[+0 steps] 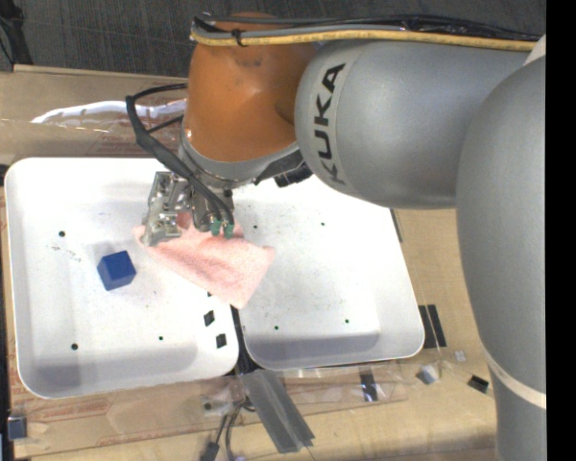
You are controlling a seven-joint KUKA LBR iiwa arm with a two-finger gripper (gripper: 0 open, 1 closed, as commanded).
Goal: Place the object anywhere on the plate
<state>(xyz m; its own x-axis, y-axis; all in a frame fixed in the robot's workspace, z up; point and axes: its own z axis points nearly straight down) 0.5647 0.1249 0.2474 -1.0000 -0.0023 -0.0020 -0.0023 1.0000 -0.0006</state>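
2 white bins [38, 257], 1 blue cube [117, 269], 1 pink cloth [221, 262], 1 arm [384, 123].

A brown bench [442, 257] carries two shallow white bins side by side, their inner edges touching near the front; the left bin [38, 257] holds a small blue cube [117, 269] on its floor; a pink cloth [221, 262] lies across the seam between it and the right bin [346, 286]; strips of grey tape [274, 411] and clear plastic sheeting [86, 115] lie on the bench surface.
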